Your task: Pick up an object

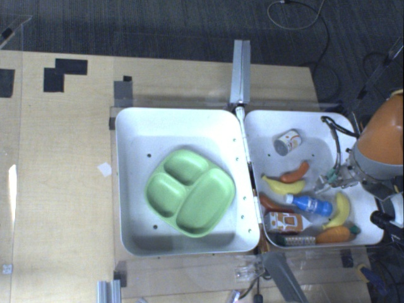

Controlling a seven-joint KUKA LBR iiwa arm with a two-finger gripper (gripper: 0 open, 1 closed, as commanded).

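The right bin (pixel 315 122) holds a cluster of small items. A small silver can (pixel 287 141) lies near its back. In the middle are an orange-red sausage shape (pixel 295 172) and a yellow banana (pixel 281 184). Toward the front lie a blue bottle (pixel 311 204), a second banana (pixel 341 210), a carrot (pixel 334 234) and a small printed carton (pixel 284 221). My gripper (pixel 331 180) hangs low over the right bin, just right of the sausage shape and above the blue bottle. Nothing is visibly held in it.
The left bin (pixel 136 128) carries a green divided plate (pixel 190 192). A metal post (pixel 241 74) stands behind the wall between the bins. The arm's orange band (pixel 382 137) and cables (pixel 334 134) crowd the right bin's right side.
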